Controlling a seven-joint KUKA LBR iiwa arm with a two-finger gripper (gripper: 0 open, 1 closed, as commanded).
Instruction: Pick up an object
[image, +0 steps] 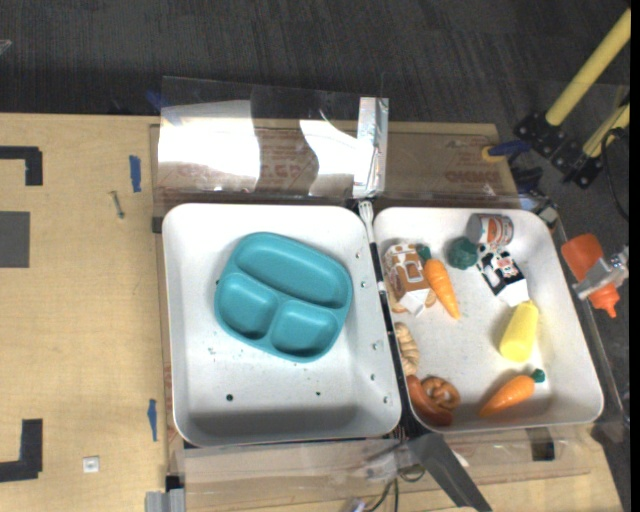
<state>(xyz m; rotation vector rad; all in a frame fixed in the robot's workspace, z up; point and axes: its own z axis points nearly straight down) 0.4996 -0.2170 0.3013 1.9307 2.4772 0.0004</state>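
Looking down on a tan bench (80, 330) with two white bins side by side.

Left bin (185, 330): holds one teal divided plate (285, 295), lying flat towards the far side, with its three compartments facing up.

Right bin (575, 330): holds all the small candidate objects, loosely scattered.
- Far right corner: a small can (492, 230) lying on its side, with a dark green round piece (462, 253) just left of it and a black-and-white toy (500, 268) just near of it.
- Far left: a brown-and-white boxy toy (405, 268), touching an orange carrot (441, 288) that points towards the near side.
- Along the left wall: a tan knobbly strip (407, 345).
- Near left corner: a reddish-brown round item (435, 394).
- Right of centre: a yellow blunt-ended piece (519, 331).
- Near right: a second carrot (510, 392) with its green tip to the right.

Beyond the bins a clear plastic sheet (270, 150) throws back glare. Yellow poles (598, 60) cross the far right corner.

An orange-and-grey fitting (592, 262) sits just outside the right bin's right wall; what it is cannot be told. Whether the claw is spread or pressed together cannot be told.
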